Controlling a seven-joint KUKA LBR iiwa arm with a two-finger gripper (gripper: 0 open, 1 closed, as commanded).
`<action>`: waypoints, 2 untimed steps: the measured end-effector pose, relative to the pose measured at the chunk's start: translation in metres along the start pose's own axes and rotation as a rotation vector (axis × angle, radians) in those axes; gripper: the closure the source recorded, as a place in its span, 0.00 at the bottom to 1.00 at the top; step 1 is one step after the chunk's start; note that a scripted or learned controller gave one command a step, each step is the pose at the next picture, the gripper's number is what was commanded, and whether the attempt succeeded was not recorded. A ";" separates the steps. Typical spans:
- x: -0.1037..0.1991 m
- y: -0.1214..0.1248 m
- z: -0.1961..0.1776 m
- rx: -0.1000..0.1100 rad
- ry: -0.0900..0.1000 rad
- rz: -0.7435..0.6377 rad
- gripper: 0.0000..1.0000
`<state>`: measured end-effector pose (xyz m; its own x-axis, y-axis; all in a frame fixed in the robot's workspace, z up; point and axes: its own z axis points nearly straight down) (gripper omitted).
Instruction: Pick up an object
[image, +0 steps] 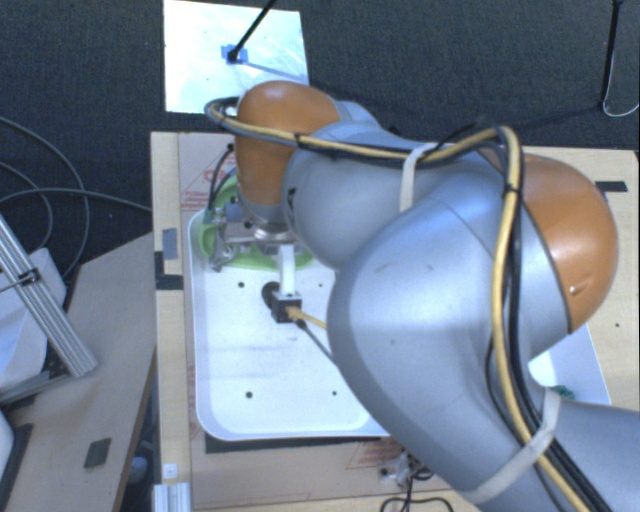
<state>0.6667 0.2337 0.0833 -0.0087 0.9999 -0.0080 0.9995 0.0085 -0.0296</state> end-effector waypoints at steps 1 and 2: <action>0.004 -0.001 -0.013 -0.010 0.012 -0.003 1.00; -0.038 -0.001 -0.140 -0.040 0.010 0.010 1.00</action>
<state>0.6705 0.1965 0.2237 0.0013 1.0000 0.0020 0.9999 -0.0014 0.0109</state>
